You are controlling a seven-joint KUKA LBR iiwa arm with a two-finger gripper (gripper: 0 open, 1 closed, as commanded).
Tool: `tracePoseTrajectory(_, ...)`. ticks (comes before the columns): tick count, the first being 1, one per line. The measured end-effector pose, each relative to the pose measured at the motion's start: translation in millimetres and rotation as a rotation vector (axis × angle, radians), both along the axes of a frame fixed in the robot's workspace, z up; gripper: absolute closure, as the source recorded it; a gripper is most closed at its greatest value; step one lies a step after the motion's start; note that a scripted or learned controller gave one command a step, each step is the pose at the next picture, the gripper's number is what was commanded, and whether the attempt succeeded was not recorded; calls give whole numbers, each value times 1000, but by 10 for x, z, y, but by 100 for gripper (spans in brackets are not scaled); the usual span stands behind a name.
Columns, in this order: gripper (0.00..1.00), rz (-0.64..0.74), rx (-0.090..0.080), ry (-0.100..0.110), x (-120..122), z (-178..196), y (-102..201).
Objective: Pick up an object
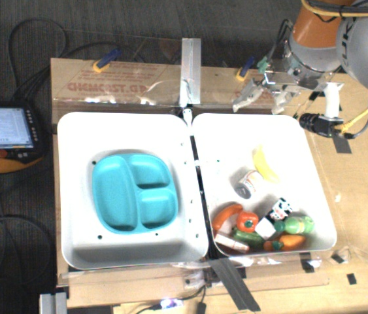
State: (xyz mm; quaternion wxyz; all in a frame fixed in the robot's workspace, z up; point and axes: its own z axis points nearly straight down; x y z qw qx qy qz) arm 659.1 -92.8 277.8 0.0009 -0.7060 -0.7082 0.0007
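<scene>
We see the gripper (262, 97) spread wide and holding nothing at upper right, above the right bin (314, 169); the toys (262, 227) lie untouched at lower right, so picking remains.

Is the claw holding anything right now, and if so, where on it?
Nothing is held. The claw hangs open above the far edge of the right bin, with nothing between its fingers.
</scene>
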Motion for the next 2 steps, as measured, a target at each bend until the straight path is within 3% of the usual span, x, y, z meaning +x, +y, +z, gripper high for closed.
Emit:
tracePoseTrajectory(1,0,-184,-2,0,20,18,-166)
tracePoseTrajectory(2,0,-200,-3,2,-150,-1554,-572)
